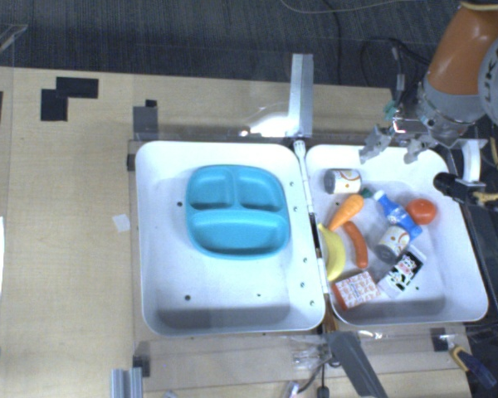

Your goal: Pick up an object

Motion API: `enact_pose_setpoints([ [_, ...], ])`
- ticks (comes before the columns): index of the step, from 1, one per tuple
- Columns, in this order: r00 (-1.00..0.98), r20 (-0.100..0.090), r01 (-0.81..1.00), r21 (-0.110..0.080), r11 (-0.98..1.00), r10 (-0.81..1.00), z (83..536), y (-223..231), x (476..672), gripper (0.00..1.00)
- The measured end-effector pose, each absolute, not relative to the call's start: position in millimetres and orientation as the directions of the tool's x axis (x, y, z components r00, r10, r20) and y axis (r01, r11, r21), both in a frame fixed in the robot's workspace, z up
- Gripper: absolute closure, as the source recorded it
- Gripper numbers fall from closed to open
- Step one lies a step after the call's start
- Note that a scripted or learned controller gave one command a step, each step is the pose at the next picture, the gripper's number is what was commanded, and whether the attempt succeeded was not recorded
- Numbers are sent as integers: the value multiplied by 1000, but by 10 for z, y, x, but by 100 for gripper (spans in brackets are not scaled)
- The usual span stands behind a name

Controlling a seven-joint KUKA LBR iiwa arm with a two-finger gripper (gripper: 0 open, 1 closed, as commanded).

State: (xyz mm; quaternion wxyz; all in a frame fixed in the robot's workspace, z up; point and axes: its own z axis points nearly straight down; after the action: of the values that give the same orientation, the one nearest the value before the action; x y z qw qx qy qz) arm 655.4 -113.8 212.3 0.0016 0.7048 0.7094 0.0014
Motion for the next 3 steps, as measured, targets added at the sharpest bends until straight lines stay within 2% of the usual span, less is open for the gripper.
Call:
enact_pose_setpoints([
  [1, 15, -1, 1000, 3, -15, 1000, 1221, -1578, 6405, 0],
  [2, 26, -2, 1000, 10, -26, 1000, 891, -1832, 5927, 0],
  [3, 26, -1, 1000, 18, -26, 1000, 1015, -1815, 5957, 100],
])
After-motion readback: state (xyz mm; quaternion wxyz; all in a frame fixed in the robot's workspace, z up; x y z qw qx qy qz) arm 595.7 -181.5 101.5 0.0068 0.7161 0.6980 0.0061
